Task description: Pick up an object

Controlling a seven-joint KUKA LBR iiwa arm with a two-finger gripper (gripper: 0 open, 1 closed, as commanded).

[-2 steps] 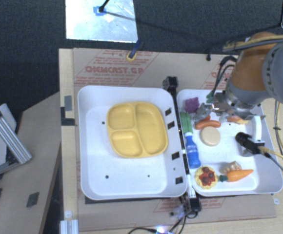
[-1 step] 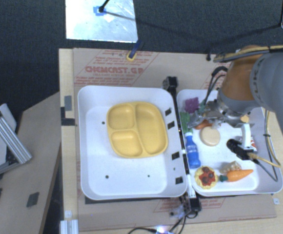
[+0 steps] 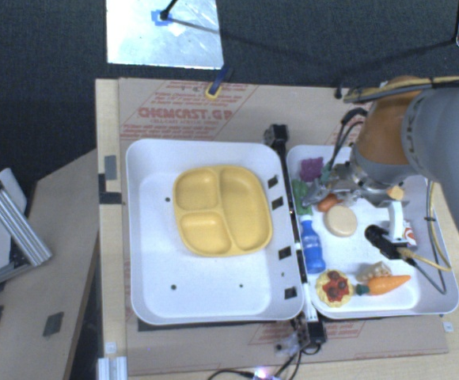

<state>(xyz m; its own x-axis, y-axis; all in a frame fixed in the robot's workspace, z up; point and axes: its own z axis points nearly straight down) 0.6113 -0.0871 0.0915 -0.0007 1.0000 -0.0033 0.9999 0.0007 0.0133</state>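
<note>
**Arm reaching into the right bin among toy foods**

You are looking down at a slant on a bench carrying two shallow white bins side by side. Starting at the left, the left white bin (image 3: 146,291) is holding a pale yellow plastic plate with three compartments (image 3: 221,210), lying flat near the bin's middle. A black divider strip with clips (image 3: 289,212) is running between the two bins.

Moving right, the right white bin (image 3: 443,287) is holding a scatter of small toy objects. Along its left side a purple bunch-shaped toy (image 3: 312,167) is sitting at the top, a green toy piece (image 3: 301,191) is lying just below it, and a small blue plastic bottle with a white cap (image 3: 312,246) is lying lower down beside the divider. Near the front edge a round toy pizza with red toppings (image 3: 335,286) is resting, with an orange toy carrot (image 3: 386,283) just beside it to the right. A cream round disc-shaped toy (image 3: 342,220) is lying near the bin's middle, and a small orange-red piece (image 3: 328,204) is sitting just up and left of it.

The grey arm with the orange band (image 3: 419,133) is reaching in from the right, and its gripper (image 3: 330,187) is hovering low over the upper left of this bin, close to the orange-red piece and the green toy. You cannot tell from this view how the gripper is set, or whether anything is in it.
</note>
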